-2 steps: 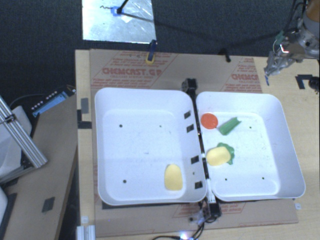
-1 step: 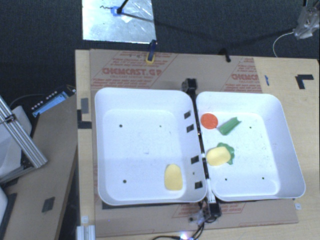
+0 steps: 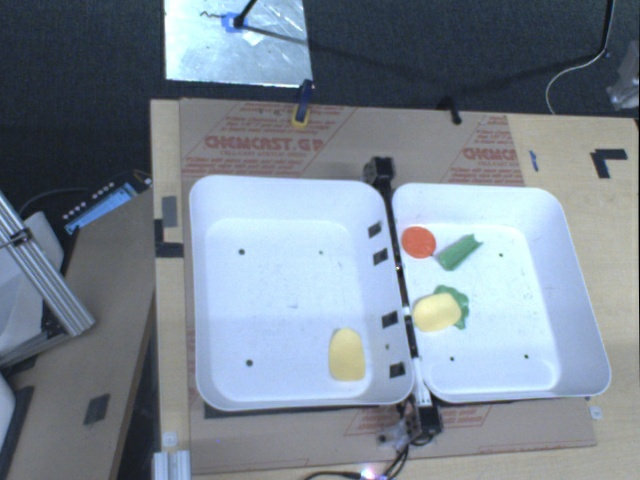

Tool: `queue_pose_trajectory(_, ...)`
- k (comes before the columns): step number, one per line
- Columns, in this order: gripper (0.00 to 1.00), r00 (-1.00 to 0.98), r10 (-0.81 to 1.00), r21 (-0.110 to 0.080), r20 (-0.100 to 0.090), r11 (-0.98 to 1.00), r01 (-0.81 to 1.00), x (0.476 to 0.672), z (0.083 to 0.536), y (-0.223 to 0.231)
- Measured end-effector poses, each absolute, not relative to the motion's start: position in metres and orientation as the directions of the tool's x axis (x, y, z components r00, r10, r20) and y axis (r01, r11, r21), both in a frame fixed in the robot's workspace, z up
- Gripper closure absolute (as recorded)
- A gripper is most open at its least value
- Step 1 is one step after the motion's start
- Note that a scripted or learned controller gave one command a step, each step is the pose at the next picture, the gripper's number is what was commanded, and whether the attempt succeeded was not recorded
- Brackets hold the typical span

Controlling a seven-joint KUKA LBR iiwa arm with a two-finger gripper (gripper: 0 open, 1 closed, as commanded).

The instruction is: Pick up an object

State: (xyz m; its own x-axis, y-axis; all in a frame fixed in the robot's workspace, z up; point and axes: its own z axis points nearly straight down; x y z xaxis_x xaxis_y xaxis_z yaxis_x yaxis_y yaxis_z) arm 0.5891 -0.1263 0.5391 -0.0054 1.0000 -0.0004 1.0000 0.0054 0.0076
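Yellow piece (image 3: 347, 354) lies at five o'clock in my nine-o'clock bin (image 3: 215, 268); three-o'clock bin (image 3: 570, 288) holds orange disc (image 3: 418, 241), green wedge (image 3: 459, 252), yellow-green lump (image 3: 438, 311).

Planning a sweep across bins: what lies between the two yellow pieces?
In the camera view, the bins' dividing rims with black clips separate the left yellow piece from the right one.

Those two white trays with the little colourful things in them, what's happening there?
Nothing is being handled at this moment. The left bin holds one yellow piece near its front right corner. The right bin holds an orange disc, a green piece beside it, and a yellow piece on a green one closer to the front. All of them lie loose, waiting to be picked up.
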Motion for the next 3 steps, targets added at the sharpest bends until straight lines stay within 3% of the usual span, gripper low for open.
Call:
queue_pose_trajectory(1,1.00,0.005,1.000,0.004,-0.001,-0.005,1.000,0.482,0.537,-0.159)
queue_pose_trajectory(2,1.00,0.000,1.000,0.007,-0.005,0.000,1.000,0.579,0.535,-0.203)
queue_pose_trajectory(3,1.00,-0.003,1.000,-0.015,0.005,0.003,1.000,0.516,0.296,-0.135)
